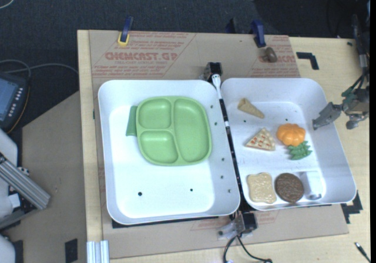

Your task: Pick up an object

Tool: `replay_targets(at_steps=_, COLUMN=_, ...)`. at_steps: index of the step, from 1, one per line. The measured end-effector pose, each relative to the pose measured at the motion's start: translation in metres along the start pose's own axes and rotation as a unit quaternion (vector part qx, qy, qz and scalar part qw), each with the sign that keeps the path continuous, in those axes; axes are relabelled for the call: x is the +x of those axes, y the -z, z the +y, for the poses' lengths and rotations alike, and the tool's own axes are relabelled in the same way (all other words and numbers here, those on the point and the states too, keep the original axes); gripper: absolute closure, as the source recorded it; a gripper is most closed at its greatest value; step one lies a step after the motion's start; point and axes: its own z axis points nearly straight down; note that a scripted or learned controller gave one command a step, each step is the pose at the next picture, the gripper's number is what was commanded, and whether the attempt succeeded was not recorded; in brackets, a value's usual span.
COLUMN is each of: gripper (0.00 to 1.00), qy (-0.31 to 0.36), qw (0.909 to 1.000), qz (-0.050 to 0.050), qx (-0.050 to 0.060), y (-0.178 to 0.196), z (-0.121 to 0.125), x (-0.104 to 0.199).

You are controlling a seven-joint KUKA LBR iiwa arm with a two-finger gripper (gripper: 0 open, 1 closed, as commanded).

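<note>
Camera view: the tool point(330, 114) hovers at the right bin's point(338, 156) edge; whether released or clenched, I cannot tell. The orange toy point(291, 134), inside the bin, looks light, rigid, smooth; grip its rounded sides.

I see the gripper point(330, 114) at the right bin's point(335, 156) right rim. That bin contains a cheese wedge point(251, 108), pizza slice point(261, 140), orange point(291, 134), greens point(300, 151), toast point(261, 188) and burger patty point(289, 186). The left bin point(158, 191) contains a green divided plate point(173, 130).
</note>
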Motion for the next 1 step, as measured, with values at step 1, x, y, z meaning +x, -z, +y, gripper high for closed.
replay_targets(at_steps=1, gripper=0.00, qy=0.002, qw=1.0000, qz=-0.002, qx=-0.007, y=0.0079, z=0.0025, x=0.0008)
